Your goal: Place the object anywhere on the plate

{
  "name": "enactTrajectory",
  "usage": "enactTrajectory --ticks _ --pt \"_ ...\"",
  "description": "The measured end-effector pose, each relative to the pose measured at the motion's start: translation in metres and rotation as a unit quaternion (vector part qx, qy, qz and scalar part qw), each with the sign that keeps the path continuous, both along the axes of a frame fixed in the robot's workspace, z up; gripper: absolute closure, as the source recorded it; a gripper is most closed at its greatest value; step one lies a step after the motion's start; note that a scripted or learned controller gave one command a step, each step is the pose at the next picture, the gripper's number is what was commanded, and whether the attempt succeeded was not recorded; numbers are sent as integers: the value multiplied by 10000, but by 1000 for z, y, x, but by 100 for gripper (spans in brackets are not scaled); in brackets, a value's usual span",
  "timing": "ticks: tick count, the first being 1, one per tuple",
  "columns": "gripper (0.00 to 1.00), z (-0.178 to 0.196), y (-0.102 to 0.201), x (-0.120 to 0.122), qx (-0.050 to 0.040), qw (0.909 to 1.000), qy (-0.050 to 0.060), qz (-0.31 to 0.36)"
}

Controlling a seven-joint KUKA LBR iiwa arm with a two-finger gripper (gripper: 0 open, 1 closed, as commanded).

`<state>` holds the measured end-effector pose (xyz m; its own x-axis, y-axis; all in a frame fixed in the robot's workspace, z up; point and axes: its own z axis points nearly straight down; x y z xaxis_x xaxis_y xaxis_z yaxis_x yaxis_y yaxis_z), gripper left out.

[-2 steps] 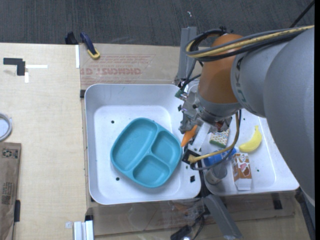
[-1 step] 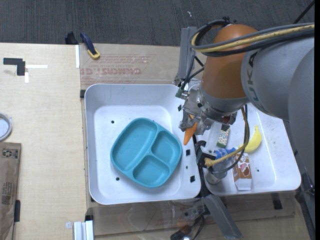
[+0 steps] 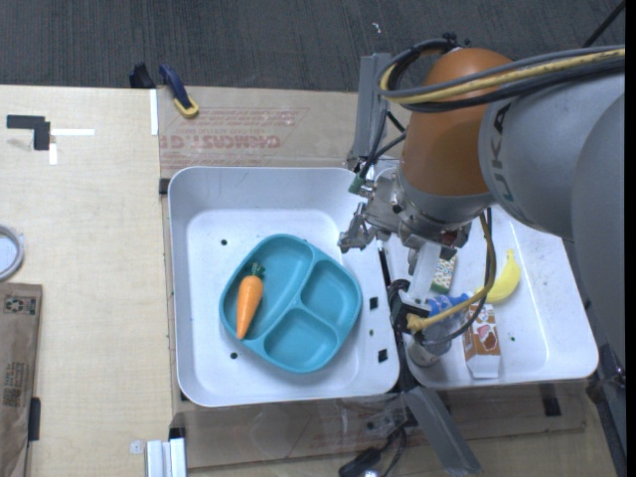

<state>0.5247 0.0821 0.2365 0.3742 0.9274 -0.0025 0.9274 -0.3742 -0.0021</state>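
Observation:
A teal divided plate [image 3: 320, 298] lies in the left white bin [image 3: 199, 266]. An orange carrot [image 3: 246, 302] with a green top rests in the plate's left compartment. My gripper [image 3: 415, 251] hangs under the orange-banded wrist, over the divide between the two bins, to the right of the plate and apart from the carrot. The wrist hides most of the gripper. Just below it in the right bin sits a small printed packet [image 3: 444, 272].
The right bin [image 3: 556, 356] holds a yellow banana [image 3: 506, 276], a small carton [image 3: 482, 342] and a yellow-and-blue item [image 3: 437, 311] near its left wall. The arm's bulk covers the right bin's upper part. A brown board [image 3: 238, 132] lies behind the bins.

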Motion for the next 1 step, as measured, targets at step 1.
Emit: enactTrajectory --ticks 1 --pt "0 -47 -2 -33 1 9993 15 381"
